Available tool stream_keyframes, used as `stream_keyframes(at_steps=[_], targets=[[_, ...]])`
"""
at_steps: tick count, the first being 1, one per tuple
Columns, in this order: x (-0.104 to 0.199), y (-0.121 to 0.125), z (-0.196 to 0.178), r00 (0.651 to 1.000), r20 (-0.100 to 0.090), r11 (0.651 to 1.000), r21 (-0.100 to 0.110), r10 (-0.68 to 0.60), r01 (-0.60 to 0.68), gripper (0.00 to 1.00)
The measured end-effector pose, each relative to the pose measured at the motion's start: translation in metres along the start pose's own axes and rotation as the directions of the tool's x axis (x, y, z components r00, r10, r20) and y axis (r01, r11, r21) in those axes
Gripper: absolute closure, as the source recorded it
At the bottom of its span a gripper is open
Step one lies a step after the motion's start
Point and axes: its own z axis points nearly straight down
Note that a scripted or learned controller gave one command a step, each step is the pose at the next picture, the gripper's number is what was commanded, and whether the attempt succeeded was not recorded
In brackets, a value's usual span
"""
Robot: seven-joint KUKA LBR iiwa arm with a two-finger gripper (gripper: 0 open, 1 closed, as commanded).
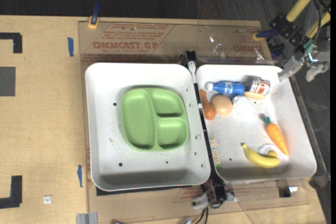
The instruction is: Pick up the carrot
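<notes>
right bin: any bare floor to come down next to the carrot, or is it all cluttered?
Bare floor sits mid-bin, bordered by the carrot on the right, the banana below and the egg above. The back is crowded: blue bottle, can and egg bunch together. The carrot's tip nearly meets the banana by the right bin wall.
</notes>
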Motion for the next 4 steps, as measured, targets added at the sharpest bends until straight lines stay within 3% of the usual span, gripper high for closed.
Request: stream_keyframes(at_steps=[1,2,3,4], targets=[[-0.004,-0.065,0.098,0.998,-0.002,0.998,0.006,-0.057,0.057,0.00],[0.024,-0.073,0.167,0.992,0.004,0.992,-0.009,-0.127,0.127,0.00],[0.024,-0.072,0.159,0.992,0.007,0.992,-0.012,-0.126,0.126,1.00],[0.075,-0.109,0.092,1.000,-0.001,1.000,-0.005,-0.005,0.005,1.00]])
